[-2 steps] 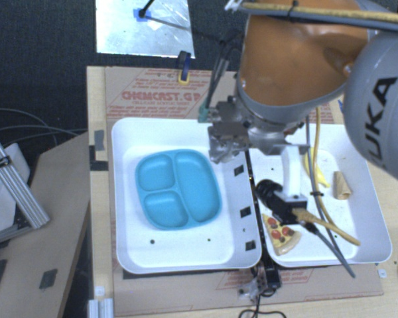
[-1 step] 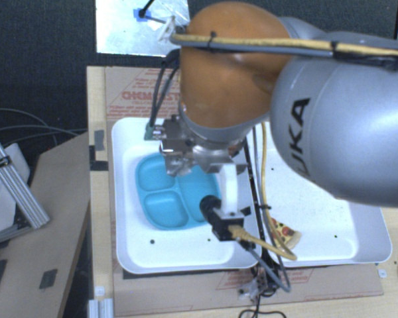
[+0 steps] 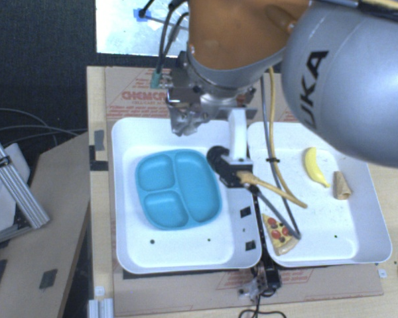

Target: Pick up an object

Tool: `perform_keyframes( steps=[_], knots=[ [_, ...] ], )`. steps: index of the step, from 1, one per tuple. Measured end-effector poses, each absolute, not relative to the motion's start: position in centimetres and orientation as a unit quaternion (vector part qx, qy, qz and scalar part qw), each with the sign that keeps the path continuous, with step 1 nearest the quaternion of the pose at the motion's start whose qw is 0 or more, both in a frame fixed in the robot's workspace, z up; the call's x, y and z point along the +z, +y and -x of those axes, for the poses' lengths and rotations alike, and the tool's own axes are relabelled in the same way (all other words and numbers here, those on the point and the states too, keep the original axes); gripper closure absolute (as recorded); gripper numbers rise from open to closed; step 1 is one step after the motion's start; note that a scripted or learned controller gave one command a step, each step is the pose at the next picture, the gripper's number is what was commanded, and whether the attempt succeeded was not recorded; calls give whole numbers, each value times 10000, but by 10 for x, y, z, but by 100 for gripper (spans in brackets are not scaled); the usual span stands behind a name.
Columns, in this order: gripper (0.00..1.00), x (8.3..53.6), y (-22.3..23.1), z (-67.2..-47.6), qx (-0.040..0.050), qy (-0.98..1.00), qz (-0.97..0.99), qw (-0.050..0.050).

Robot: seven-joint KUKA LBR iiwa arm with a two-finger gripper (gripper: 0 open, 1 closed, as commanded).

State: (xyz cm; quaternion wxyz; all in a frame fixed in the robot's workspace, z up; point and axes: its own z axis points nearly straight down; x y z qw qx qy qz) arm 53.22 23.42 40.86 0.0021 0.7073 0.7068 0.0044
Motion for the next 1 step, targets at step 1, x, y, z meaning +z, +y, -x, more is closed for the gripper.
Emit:
perform_keyframes(
  steps=[1],
  knots=[
    [100,378,234,-484,-13,7089,-7053,-11]
  ],
)
